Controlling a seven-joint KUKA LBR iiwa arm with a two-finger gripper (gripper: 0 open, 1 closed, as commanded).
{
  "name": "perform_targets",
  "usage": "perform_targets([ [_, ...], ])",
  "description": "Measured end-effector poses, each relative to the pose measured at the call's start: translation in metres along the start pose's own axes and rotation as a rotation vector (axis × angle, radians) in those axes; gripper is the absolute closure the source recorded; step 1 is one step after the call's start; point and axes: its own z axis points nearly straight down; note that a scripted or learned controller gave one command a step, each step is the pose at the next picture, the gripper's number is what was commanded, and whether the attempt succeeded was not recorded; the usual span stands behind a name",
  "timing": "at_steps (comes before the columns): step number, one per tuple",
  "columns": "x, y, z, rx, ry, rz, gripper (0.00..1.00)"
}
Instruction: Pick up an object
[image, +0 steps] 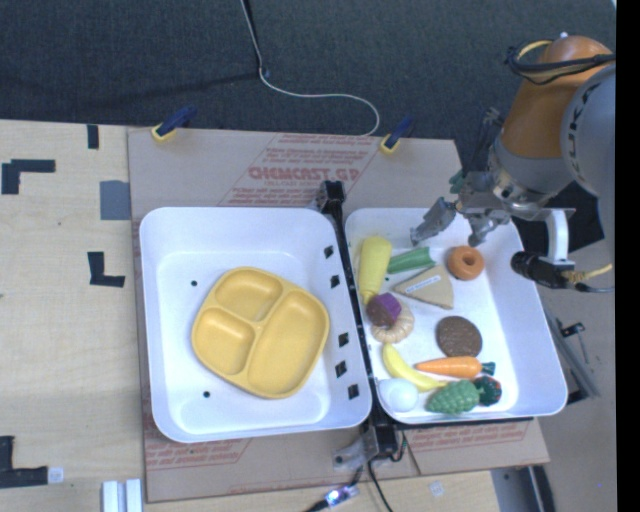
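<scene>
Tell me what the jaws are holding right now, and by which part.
Nothing is held. The gripper hangs open over the far end of the right bin, its jaws spread with only air between them, just above the orange doughnut and the green piece.

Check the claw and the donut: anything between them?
Nothing visible. The claw hangs over the far end of the right bin, with the donut just below it in the picture. Only bare bin floor shows in the gap. The green-stalked vegetable and cheese wedge lie off to the side.
</scene>
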Motion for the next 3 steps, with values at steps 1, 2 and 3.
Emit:
perform_targets([
  [1,0.000,0.003,-0.009,-0.014,-0.002,-0.003,0.00],
  [2,-0.007,-0.001,0.039,-0.011,-0.003,-0.002,0.00],
  [3,-0.004,0.005,0.102,-0.011,-0.002,-0.005,0.00],
])
